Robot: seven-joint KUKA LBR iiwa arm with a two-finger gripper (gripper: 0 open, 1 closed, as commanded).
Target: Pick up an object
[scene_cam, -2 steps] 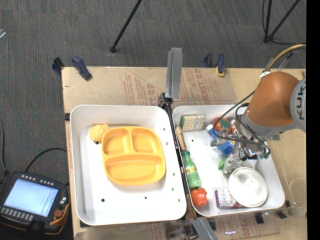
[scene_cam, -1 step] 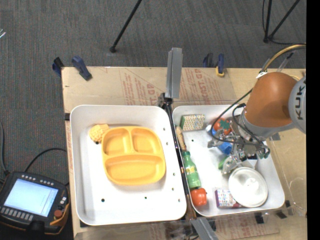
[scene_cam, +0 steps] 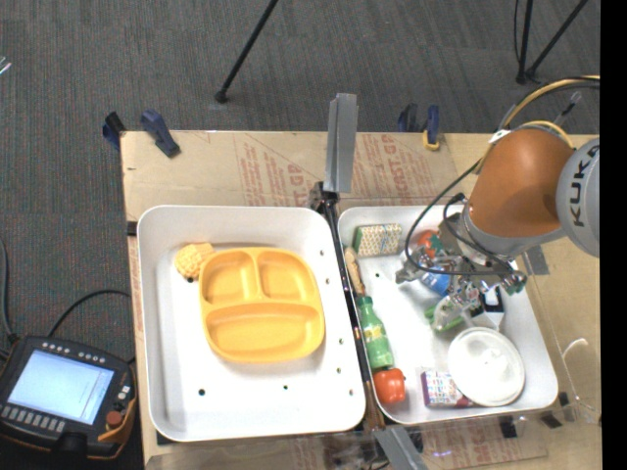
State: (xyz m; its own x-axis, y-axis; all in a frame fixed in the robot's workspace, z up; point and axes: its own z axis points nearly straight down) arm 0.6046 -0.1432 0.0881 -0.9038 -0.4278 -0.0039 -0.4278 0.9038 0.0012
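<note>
Near edge of the right bin (scene_cam: 545, 365): a round white bowl (scene_cam: 486, 364) sits upside down or lidded at the near right, a small purple and pink packet (scene_cam: 440, 388) just left of it, touching or almost. At the near left corner a red-orange tomato-like piece (scene_cam: 390, 387), and right behind it a green bottle (scene_cam: 372, 331) lying along the left wall, cap end far. A pale stick-shaped thing (scene_cam: 352, 270) lies further up the same wall. Far left of that bin, a green-grey block with a dotted face (scene_cam: 378, 239). Middle of the bin is a clutter: something blue (scene_cam: 435, 283), something red (scene_cam: 427, 239), a clear greenish piece (scene_cam: 453, 311), hard to name. The gripper (scene_cam: 460, 277) hangs right over that clutter, low, under the orange band (scene_cam: 517, 184) of the arm; cables and wrist hide the tips, so opening and hold cannot be told. Left bin (scene_cam: 157, 360): yellow divided tray (scene_cam: 262, 304) in the middle, a yellow corn-like toy (scene_cam: 191, 258) touching its far left corner.
</note>
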